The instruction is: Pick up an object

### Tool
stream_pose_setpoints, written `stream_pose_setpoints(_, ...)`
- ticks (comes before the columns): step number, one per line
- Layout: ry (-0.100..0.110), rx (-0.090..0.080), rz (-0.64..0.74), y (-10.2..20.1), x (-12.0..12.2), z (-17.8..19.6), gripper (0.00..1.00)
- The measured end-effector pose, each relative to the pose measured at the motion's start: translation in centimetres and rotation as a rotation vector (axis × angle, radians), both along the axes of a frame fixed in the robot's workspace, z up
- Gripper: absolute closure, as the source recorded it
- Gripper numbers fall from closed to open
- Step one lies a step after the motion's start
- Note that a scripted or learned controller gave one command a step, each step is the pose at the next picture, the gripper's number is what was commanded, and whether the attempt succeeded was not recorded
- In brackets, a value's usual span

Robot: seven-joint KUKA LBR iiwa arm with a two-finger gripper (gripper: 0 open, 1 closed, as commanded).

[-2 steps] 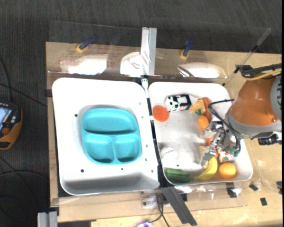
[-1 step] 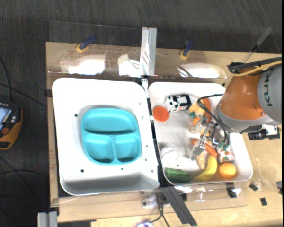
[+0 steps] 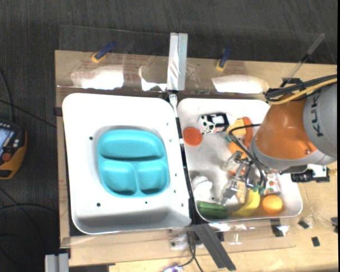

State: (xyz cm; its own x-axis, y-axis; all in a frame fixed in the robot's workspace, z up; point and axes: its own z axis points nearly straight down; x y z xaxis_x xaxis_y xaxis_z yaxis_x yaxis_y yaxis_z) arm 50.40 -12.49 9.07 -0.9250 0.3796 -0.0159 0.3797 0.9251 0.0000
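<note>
The arm's gripper (image 3: 236, 183) hangs low in the right bin (image 3: 215, 109), among the clutter at its near end. The metal parts there blur together, so whether the fingers are apart or together cannot be told, and nothing can be seen held between them.

Taking the gripper as the landmark: a banana (image 3: 248, 204) lies just beside it on the near side, an orange (image 3: 272, 203) sits beyond the banana toward the bin's corner, a green cucumber (image 3: 211, 209) lies along the near wall to the other side, and a white lump (image 3: 200, 183) rests close by toward the left bin. Further off, toward the far wall, sit a red ball (image 3: 192, 136) and a black-and-white toy (image 3: 213, 123).

The likely trouble is crowding: closing here could nudge the banana against the orange or clip two things at once, and a rounded fruit could roll out of a shallow grip.

Counted: two bins, one blue tray (image 3: 133, 161) in the left bin (image 3: 79, 152), one each of banana, orange, cucumber, ball and toy.
</note>
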Motion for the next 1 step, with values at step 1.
stream_pose_setpoints(1, 0.008, 0.004, -0.021, 0.64, 3.26, -0.10, 0.00)
